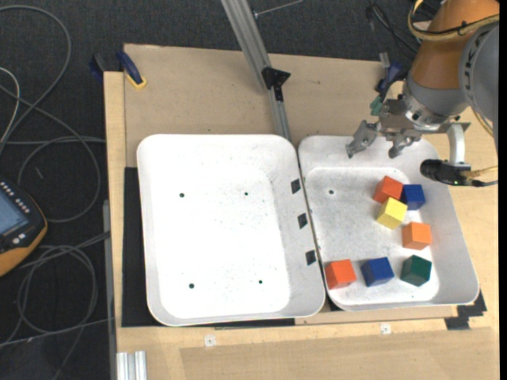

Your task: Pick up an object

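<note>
Orange cube (388, 188) just below the claw (379, 143) (fingers spread, nothing between)

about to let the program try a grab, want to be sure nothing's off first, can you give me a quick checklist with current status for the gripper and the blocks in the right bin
1. Two-finger gripper spread apart with nothing between its fingers: ok.
2. Gripper over the right-hand shallow white bin: ok, above its far rim.
3. Gripper directly above a target: not ok, the cubes lie nearer the camera.
4. Nearest target isolated: not ok, the orange cube sits packed against the small blue cube and yellow cube.
5. Easier targets available: ok, the orange cube at the near rim has free space to its left.
6. Gripper height above the bin floor: cannot tell.
</note>
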Motion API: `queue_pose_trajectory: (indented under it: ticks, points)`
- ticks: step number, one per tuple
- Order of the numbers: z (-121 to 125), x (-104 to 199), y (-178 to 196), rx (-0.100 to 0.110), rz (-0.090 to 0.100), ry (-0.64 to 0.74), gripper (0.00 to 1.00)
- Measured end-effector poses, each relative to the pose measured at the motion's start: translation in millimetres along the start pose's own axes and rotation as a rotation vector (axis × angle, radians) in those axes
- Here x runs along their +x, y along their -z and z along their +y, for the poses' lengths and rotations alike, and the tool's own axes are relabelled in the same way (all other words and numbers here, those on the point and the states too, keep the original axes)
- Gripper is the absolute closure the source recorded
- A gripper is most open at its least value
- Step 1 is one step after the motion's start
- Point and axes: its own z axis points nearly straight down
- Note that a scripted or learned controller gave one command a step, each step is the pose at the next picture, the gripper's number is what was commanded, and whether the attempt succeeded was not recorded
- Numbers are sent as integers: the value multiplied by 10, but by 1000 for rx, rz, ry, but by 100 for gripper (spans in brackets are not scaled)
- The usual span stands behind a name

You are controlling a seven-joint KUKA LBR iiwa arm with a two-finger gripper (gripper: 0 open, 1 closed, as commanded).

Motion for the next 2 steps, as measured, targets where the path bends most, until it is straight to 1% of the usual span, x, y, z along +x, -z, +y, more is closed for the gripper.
queue_pose_trajectory:
  ticks: [2]
  points:
    - [-27,46,-800,0,1,2,0]
